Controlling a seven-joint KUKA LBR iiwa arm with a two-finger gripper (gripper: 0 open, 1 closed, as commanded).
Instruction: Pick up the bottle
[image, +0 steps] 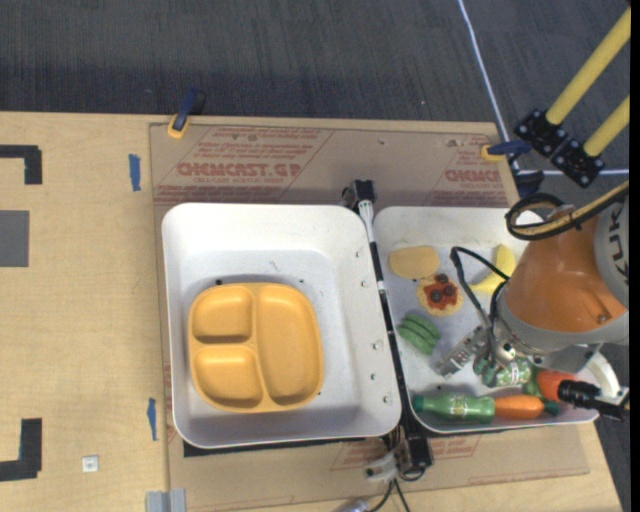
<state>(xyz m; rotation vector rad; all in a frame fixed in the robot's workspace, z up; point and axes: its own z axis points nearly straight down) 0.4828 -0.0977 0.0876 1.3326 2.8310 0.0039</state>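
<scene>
On the counter (90, 300), the left bin (180, 300) carries a yellow divided tray (256, 344), and it has nothing to do with my job, so I keep clear of it. Everything I care about sits to the right of that tray, across the seam, in the right bin (400, 300).

The bottle (455, 405) is green and lies on its side along the near wall of that bin, further right than the tray and slightly lower in the view. Just beyond its right end lies an orange carrot-shaped piece (518, 407), touching or nearly touching it. A green leafy piece (420, 333) lies above the bottle, and beyond that a small round piece with a red centre (440, 294) and a pale bun-like one (413, 262).

My gripper (478, 357) hangs just above the right part of the bottle, and I cannot tell whether my fingers are spread or closed; something green shows beneath me, but I cannot say what it is or whether it is held.

To do this well, I judge I should centre over the middle of the bottle, turn so my fingers straddle its narrow width rather than its length, and descend with room from the bin wall. The risks are catching the carrot instead, or pinching the bottle's end so that it rolls away.
</scene>
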